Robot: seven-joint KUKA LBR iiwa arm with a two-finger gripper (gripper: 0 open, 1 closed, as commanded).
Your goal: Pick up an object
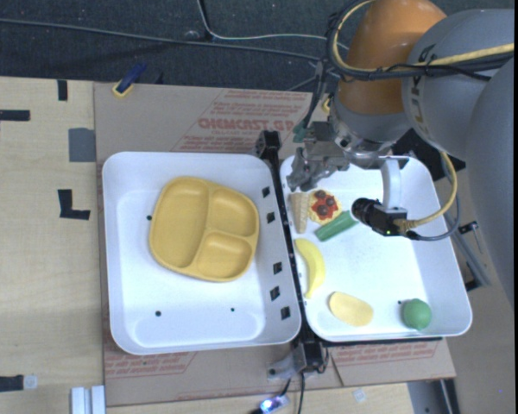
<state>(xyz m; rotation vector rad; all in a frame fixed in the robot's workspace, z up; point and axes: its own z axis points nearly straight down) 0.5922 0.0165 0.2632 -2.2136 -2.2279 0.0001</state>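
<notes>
End effector hung low over the right bin, just above the pizza slice; its opening could not be told. A sound grasp would likely come straight down, centred on the flat wedge. Nearby lay a smooth curved banana and a green stick.

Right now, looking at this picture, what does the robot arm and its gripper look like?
The arm is bulky and smooth grey, with a rounded orange band above the wrist. Yellow and black cables loop around it. The gripper is a compact grey metal assembly, with a small black unit on a white bracket beside it.
</notes>
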